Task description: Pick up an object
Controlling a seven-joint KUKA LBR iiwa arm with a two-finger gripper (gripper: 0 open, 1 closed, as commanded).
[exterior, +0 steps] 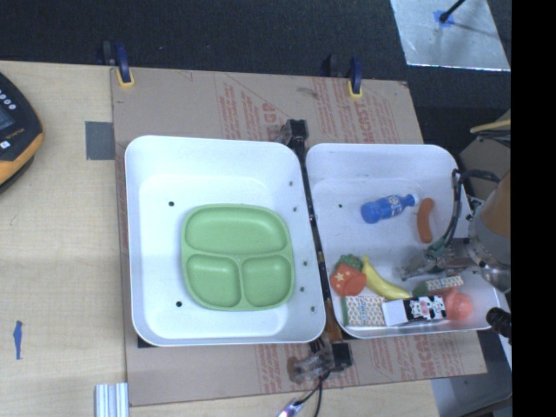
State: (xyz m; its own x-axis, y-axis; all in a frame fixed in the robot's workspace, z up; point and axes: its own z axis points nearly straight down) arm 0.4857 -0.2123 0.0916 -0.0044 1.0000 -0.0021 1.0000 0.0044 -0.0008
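Two shallow white bins sit side by side on a sheet of brown cardboard (261,102) clamped to the wooden tabletop (52,259). The left bin (148,233) holds a pale green divided plate (236,256) lying flat near its middle.

The right bin (347,168) holds a scatter of small things. A blue bottle (387,208) lies on its side toward the far part of the bin, with a reddish sausage (424,220) just beside it, standing lengthwise toward the right wall. Nearer the front, a red strawberry (347,277) with green leaves touches a yellow banana (382,281). In front of them lies a pale printed card (364,310), and beside that a small black and white carton (419,309) and a red ball (459,305) close to the bin's front right corner.

The arm (491,224) comes in from the right edge, low over the right bin. Its claw (432,263) hangs above the bin floor, just right of the banana and behind the carton. I cannot tell how the claw stands, and nothing is visibly caught in it. A yellow and black device (16,137) rests at the left edge of the tabletop.
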